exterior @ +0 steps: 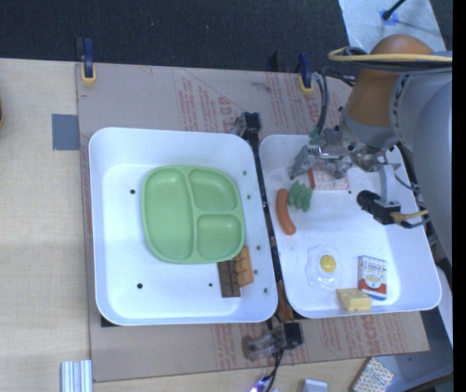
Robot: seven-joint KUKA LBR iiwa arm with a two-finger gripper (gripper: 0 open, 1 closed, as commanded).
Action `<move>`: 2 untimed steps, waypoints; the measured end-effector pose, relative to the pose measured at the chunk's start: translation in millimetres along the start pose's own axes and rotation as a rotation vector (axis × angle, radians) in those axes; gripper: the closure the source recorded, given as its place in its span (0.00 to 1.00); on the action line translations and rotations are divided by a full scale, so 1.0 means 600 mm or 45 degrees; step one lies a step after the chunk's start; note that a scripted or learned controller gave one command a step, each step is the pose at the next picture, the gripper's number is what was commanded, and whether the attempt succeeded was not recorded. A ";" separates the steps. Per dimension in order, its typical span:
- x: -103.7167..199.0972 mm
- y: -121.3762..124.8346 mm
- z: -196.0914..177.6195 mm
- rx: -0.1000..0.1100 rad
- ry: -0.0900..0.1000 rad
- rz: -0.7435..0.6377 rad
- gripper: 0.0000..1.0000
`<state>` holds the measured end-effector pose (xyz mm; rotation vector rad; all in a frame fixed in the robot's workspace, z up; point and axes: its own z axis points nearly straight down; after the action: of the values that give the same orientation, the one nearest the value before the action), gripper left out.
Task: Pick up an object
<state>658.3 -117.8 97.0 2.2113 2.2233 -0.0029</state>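
My gripper [321, 163] hangs over the far left part of the right bin [417, 256]. Just below it lies a small green broccoli piece [300, 195], with an orange-red sausage [285, 211] to its left. A red and white item [329, 180] lies partly under the gripper. Nearer the front of this bin are a fried egg [326, 264], a small red and white carton [373, 276] and a yellow block [353, 300].
The left bin [114, 243] holds a green divided plate [192, 214] and a brown chocolate bar [236, 273] at the plate's front right corner. The arm's grey body and orange band [380, 88] stand over the right bin's far right side. A black cable part [378, 206] hangs there.
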 end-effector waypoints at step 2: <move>0.011 0.000 0.000 -0.002 -0.003 0.002 0.00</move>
<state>658.3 -111.5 97.0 2.2112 2.2198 -0.0037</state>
